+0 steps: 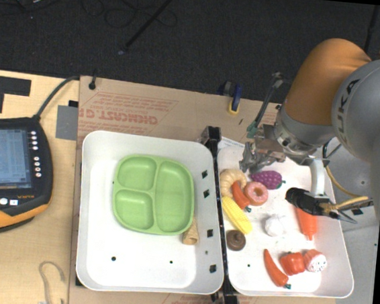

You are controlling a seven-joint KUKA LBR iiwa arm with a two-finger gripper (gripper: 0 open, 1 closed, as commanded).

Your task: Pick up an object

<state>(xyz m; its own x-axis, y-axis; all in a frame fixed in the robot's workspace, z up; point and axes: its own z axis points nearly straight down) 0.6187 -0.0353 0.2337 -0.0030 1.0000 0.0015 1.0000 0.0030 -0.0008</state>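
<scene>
My gripper point(251, 165) hangs low over the far left corner of the right bin point(338, 281), reaching in from the right. Just under and beside it lie a purple grape bunch point(269, 178), a pink donut point(257, 193) and a pale bread roll point(228, 180). A red sausage-like piece point(239, 196) and a yellow corn cob point(236, 215) lie close in front of them. Nothing is visibly held by the gripper.
The right bin also holds a white garlic bulb point(274, 225), an orange carrot point(308, 224), a brown donut point(235, 240), a red chili point(275, 269), and a red fruit point(292, 262) next to a white-spotted piece point(315, 262). The left bin point(91, 252) holds a green divided plate point(153, 195) and a tan cone point(191, 234).
</scene>
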